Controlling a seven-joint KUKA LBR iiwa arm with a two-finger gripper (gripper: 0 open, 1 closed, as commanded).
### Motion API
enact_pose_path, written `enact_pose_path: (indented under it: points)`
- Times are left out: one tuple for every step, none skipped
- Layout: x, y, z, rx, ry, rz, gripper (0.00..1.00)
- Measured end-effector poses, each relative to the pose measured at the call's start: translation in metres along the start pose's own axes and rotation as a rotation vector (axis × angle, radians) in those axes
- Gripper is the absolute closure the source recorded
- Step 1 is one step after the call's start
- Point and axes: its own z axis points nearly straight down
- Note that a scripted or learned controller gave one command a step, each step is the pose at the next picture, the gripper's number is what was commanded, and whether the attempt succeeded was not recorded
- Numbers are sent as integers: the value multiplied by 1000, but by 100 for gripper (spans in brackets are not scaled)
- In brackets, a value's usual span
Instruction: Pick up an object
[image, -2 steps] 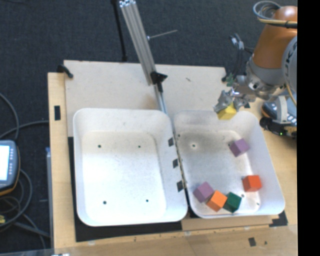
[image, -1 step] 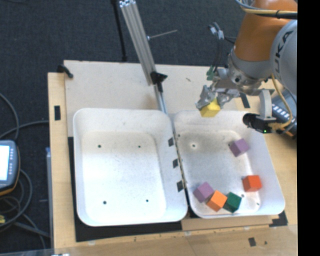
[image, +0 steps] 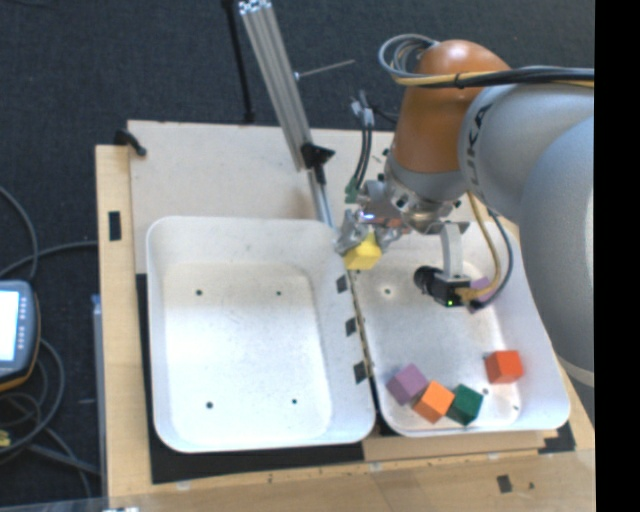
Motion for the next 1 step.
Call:
enact_pose_path:
  points:
    - [40, 33, -43, -13, 0, 1, 100]
